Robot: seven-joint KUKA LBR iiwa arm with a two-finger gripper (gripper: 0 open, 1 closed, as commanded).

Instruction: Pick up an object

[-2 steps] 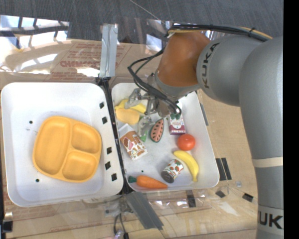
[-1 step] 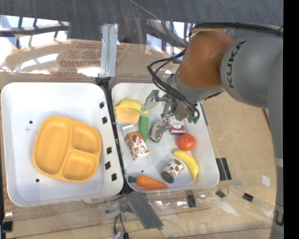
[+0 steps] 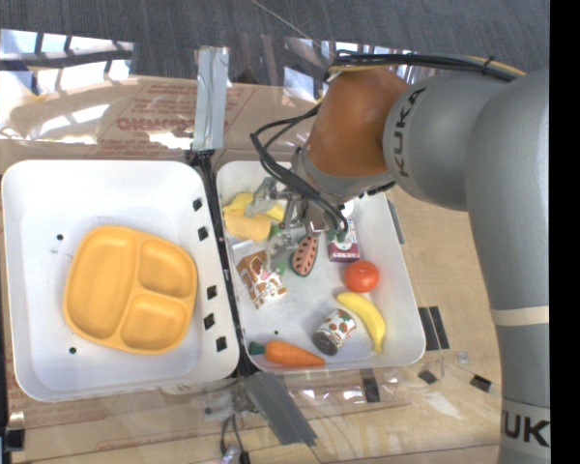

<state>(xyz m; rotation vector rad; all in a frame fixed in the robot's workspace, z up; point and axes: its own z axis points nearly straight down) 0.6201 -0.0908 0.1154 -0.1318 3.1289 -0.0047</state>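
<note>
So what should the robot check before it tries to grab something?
1. Gripper over the toy bin, not the tray bin: ok.
2. Toys to grab within the bin: ok. Watermelon slice, tomato, banana, carrot and can all lie inside.
3. Fingers open or shut: cannot tell; cables and wrist hide them.
4. Anything held already: cannot tell.
5. Room around the target: not ok. The watermelon slice, yellow toy and small box crowd under the gripper.
6. Yellow tray out of the way: ok, it sits alone in its bin.
</note>
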